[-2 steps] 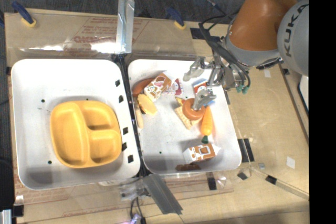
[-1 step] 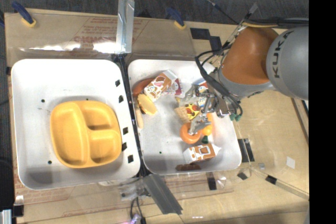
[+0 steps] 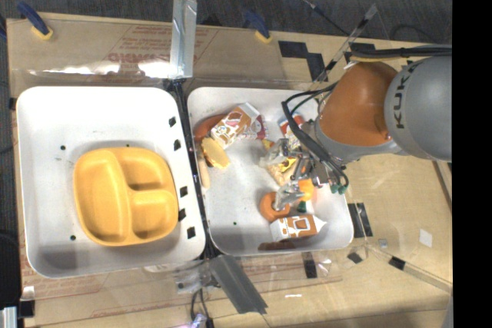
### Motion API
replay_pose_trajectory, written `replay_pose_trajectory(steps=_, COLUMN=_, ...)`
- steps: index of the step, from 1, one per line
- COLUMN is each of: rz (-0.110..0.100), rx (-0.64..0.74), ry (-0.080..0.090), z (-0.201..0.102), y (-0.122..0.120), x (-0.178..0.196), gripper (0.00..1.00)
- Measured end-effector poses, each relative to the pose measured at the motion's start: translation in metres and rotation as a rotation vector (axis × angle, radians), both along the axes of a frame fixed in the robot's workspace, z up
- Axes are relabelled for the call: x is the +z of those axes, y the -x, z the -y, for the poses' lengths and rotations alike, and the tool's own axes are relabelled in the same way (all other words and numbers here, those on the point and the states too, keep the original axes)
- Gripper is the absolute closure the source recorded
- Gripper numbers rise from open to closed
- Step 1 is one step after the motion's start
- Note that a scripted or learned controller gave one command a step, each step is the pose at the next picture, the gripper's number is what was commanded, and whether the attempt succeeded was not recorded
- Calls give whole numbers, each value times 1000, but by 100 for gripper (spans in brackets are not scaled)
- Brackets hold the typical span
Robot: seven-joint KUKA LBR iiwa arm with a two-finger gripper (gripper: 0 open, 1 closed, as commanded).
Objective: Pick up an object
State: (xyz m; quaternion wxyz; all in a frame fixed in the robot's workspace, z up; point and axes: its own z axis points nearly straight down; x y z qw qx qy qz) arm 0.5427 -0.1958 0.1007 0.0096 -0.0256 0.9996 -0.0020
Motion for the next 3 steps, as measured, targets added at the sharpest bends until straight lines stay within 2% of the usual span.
replay_pose_trajectory(steps=1, rz=-6, rx=8, ry=-1, z=-2, y=-1, x=11, gripper=100)
replay_pose_trajectory(steps=2, rz=-10, rx=-166, ry=-5, z=-69, y=23, x=120, gripper=100)
replay_pose_trajectory(steps=3, rz=-14, rx=-114, ry=-3, z=-64, y=-7, x=165, gripper=100)
